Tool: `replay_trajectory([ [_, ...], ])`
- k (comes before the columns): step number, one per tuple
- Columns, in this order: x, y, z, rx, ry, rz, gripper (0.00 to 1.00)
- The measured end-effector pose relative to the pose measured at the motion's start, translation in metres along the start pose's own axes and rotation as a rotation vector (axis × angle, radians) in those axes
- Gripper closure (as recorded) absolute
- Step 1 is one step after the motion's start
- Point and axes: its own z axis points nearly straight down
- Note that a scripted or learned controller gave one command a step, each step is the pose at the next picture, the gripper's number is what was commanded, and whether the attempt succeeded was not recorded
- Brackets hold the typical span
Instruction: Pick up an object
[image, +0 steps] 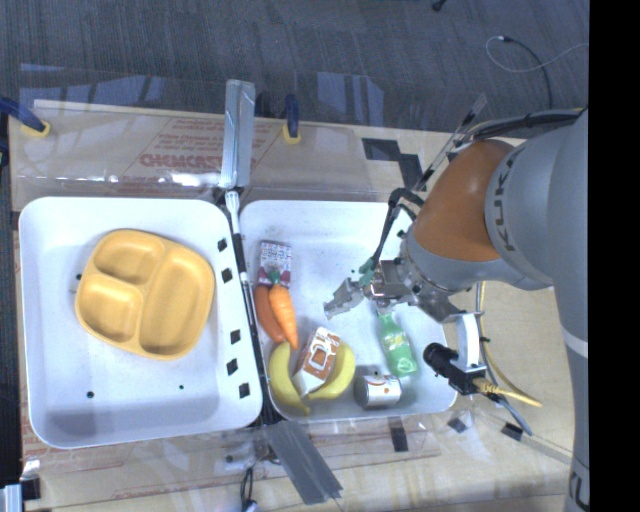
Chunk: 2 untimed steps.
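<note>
The right bin (320, 225) holds several objects. A red and white snack packet (274, 262) lies at its left, with an orange carrot (280, 312) just below it. A banana (296, 388) curves along the front edge, and a small orange and white carton (320, 360) rests on it. A silver can (378, 390) lies to the right of the banana. A green bottle (397, 345) lies under the wrist. My gripper (345, 290) hangs over the bin's bare middle, left of the bottle and right of the carrot, open with nothing between its fingers.
The left bin (50, 400) holds a yellow divided plate (147, 292). A metal divider (237, 135) runs between the two bins at the back. The arm's bulk covers the right bin's right side.
</note>
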Motion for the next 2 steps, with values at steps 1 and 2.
replay_trajectory([
  [1,0.035,-0.02,0.087,-0.005,-0.002,-0.231,0.0],
  [2,0.036,0.034,0.089,0.001,0.0,-0.145,0.0],
])
